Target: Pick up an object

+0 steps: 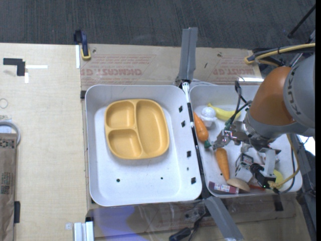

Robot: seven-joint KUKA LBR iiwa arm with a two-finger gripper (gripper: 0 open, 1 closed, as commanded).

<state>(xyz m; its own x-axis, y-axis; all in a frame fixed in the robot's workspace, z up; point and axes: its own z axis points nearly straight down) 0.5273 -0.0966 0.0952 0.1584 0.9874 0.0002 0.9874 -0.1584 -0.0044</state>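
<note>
Lower carrot (222,163) lies just left of arm (273,104)

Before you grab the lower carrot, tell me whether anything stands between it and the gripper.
Nothing visible does. The lower carrot lies bare in the right bin, and the gripper hangs just above its top end. The upper carrot lies to the gripper's left, apart from the lower one, and out of the path.

Flat brown cardboard sheet (150,64) behind white bins: red print, upside down, seems "CHEMCAS", uncertain. Grey robot arm (301,92): dark letters "KU" at right edge, rest cut off.
</note>
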